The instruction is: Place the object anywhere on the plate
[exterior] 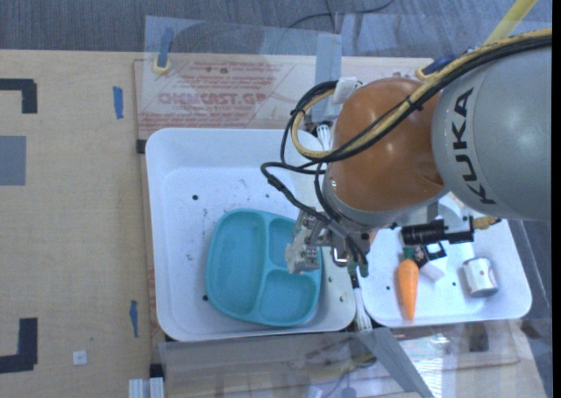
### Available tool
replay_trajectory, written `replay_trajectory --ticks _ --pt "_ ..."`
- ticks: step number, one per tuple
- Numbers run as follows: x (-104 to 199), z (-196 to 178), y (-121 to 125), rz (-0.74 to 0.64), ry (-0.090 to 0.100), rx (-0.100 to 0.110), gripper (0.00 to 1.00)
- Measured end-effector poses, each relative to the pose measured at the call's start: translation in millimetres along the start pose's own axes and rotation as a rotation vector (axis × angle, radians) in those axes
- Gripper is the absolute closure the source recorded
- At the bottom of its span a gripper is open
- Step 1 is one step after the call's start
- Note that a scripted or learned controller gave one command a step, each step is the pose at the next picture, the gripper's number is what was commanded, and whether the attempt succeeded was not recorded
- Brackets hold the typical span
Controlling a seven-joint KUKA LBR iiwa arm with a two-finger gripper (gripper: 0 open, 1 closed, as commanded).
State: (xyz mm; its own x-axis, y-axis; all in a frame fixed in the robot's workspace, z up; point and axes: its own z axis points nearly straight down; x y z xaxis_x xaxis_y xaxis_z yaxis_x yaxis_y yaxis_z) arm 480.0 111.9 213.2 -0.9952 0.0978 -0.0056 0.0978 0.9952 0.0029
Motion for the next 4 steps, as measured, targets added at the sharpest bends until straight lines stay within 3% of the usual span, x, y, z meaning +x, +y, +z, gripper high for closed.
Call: replay_trajectory --ticks 1,2,3,4 --pt "-86 63 14 0.053 0.0 0.0 1.0" --pt "-49 28 -62 0.086 0.002 0.002 1.0" --pt "-15 33 -5 -0.092 0.004 0.001 1.0" --pt "-15 33 -5 -0.092 0.004 0.001 0.0"
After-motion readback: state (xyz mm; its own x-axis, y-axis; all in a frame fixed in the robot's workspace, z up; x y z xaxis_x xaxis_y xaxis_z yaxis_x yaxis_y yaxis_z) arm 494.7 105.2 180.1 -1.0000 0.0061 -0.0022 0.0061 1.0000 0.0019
